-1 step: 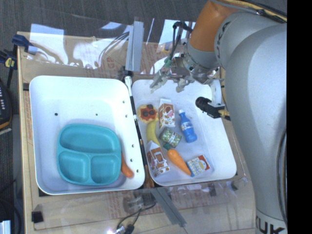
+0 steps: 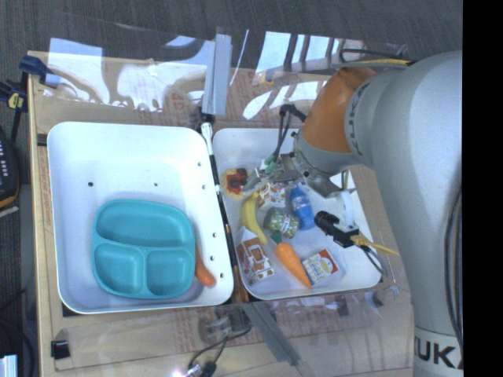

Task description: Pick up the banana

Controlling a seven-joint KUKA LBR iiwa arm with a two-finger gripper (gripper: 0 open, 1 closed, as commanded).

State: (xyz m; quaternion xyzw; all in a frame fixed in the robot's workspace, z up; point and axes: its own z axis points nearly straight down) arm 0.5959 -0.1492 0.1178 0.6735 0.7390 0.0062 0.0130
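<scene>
While the arm (image 2: pixel 369 124) bends over the right bin (image 2: pixel 357 277), finger state by the banana (image 2: pixel 251 218) is unclear.

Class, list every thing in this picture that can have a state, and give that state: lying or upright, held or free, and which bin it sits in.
Banana: lying free, right bin.
Large carrot: lying free, right bin.
Small carrot: lying in left bin, beside the tray.
Blue bottle: lying, right bin.
Tray: flat, left bin, nothing in its compartments.
Gripper: low over the right bin's clutter; grip cannot be told.
</scene>
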